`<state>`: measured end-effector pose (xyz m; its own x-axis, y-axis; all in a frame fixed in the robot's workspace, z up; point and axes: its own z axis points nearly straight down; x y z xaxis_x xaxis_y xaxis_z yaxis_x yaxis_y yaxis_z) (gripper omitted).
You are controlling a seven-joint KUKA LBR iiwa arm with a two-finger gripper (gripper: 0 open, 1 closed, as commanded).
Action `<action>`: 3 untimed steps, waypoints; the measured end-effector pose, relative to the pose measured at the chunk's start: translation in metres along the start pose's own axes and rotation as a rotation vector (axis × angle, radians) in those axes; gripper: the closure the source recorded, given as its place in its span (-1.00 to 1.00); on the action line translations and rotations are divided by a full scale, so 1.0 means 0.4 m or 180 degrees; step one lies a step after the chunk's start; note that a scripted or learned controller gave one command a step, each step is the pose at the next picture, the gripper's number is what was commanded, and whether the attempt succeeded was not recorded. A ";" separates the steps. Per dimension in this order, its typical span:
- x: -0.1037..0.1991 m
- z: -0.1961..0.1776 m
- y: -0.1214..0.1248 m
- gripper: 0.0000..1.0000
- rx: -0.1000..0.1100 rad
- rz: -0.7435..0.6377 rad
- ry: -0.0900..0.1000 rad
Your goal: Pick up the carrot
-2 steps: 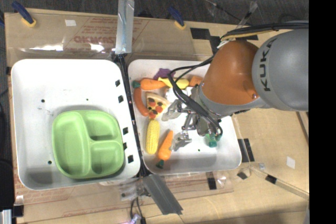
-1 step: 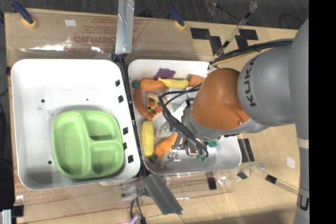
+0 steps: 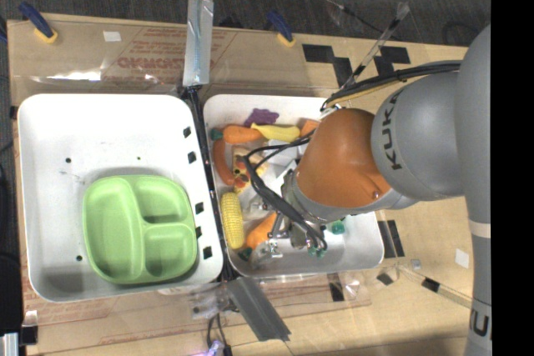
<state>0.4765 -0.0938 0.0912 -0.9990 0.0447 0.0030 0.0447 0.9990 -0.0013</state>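
In right white bin (image 3: 367, 250), near its front edge, metal two-finger gripper (image 3: 288, 242) hovering over orange tapered carrot (image 3: 263, 227), beside yellow corn cob (image 3: 232, 219). Jaw state: cannot tell. Risk: crowded toys, so fingers catching corn or nudging carrot aside.

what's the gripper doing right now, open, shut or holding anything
Two-finger gripper: down in the right white bin beside an orange carrot-like piece; finger state cannot be told.
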 end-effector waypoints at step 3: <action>-0.035 -0.009 -0.027 -1.00 0.0040 -0.1237 -0.0031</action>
<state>0.4902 -0.1053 0.0948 -0.9414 -0.3373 -0.0040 -0.3372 0.9413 -0.0142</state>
